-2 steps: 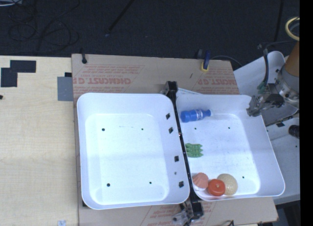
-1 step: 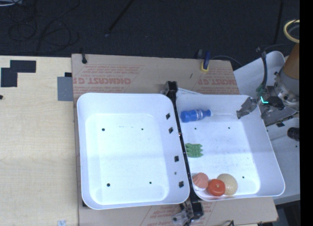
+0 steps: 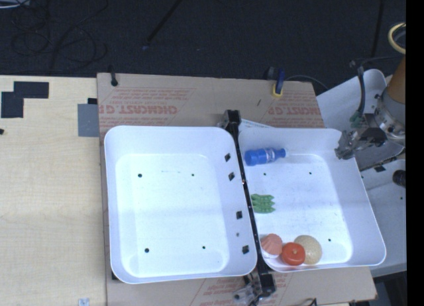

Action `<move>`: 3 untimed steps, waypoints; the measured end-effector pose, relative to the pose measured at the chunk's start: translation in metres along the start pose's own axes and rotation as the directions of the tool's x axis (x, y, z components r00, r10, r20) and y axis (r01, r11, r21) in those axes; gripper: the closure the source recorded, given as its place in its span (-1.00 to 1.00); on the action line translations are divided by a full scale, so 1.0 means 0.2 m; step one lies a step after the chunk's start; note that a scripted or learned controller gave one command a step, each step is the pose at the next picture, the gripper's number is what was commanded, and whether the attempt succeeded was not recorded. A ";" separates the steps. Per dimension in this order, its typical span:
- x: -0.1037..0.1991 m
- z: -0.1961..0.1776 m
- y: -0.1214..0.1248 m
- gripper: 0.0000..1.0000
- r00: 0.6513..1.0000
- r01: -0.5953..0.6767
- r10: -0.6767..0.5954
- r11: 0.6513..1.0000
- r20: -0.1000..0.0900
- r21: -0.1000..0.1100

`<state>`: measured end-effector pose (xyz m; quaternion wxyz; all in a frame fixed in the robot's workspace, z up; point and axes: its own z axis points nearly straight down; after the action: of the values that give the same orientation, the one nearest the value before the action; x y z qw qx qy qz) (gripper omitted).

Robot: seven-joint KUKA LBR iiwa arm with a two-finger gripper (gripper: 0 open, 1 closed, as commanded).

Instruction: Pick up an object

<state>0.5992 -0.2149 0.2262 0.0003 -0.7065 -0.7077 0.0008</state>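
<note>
My pincer (image 3: pixel 351 144) hangs at the right rim of the right bin (image 3: pixel 371 228), and from this slant I cannot tell whether it is parted or shut; nothing shows in its grip. The likeliest thing to take is the blue bottle (image 3: pixel 264 156), lying on its side across the bin from me, close to the divider (image 3: pixel 244 192) between the two bins. It looks light, stiff and smooth, so it may roll or slip; I would close across the middle of its barrel, not the narrow cap end. Nearer the far-left corner of my bin sit a red ball (image 3: pixel 293 254), a tan round thing (image 3: pixel 310 248) and a pinkish one (image 3: pixel 271 244), touching, crowded against the wall. A small green piece (image 3: pixel 263 203) lies alone mid-floor. Open floor lies between me and the bottle; the divider leaves little room beyond it.
</note>
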 end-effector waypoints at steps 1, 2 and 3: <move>0.00 0.00 0.00 -1.00 1.000 0.001 -0.001 1.000 0.000 0.001; 0.00 -0.05 0.00 1.00 1.000 0.003 -0.003 1.000 0.000 0.001; 0.00 -0.05 0.00 -1.00 1.000 0.003 -0.003 1.000 0.000 0.002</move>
<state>0.5991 -0.2153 0.2354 0.0009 -0.7053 -0.7089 0.0014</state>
